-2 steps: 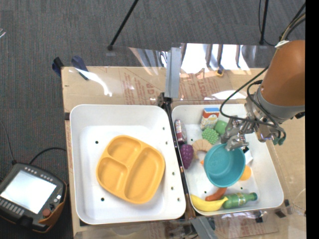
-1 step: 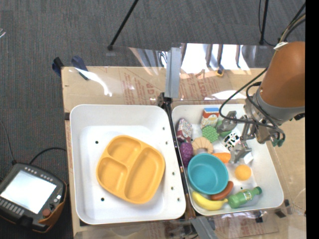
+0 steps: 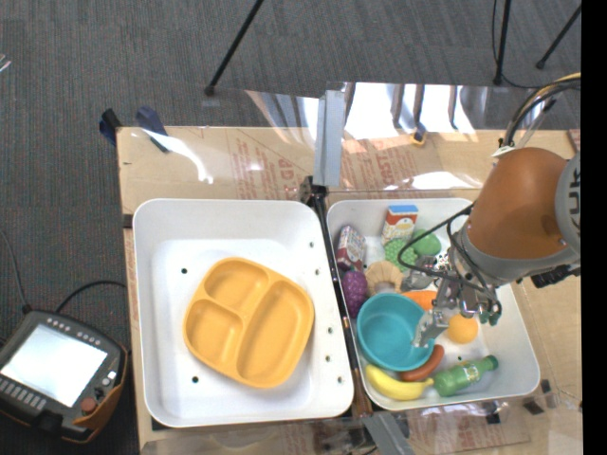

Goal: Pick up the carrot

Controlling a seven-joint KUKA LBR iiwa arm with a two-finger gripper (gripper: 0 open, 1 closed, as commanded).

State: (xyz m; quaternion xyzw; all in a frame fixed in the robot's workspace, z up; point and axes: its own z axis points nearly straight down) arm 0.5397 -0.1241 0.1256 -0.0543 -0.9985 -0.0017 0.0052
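A robotics lab or test cell, not a home or kitchen. The desk [image 3: 237, 164] is a plain board, taped over with printed packing tape, carrying two shallow white bins: left bin [image 3: 152, 254], right bin [image 3: 522, 349]. An industrial robot arm [image 3: 517, 207] with an orange band reaches in from the right, cables looped above it. Thin black stand legs [image 3: 242, 31] rest on grey carpet [image 3: 95, 45] behind the desk. A handheld control pendant [image 3: 57, 373] with a screen lies on the floor at lower left, its cable trailing. The food in the right bin looks like plastic toys, beside a yellow divided plate [image 3: 248, 322] in the left.
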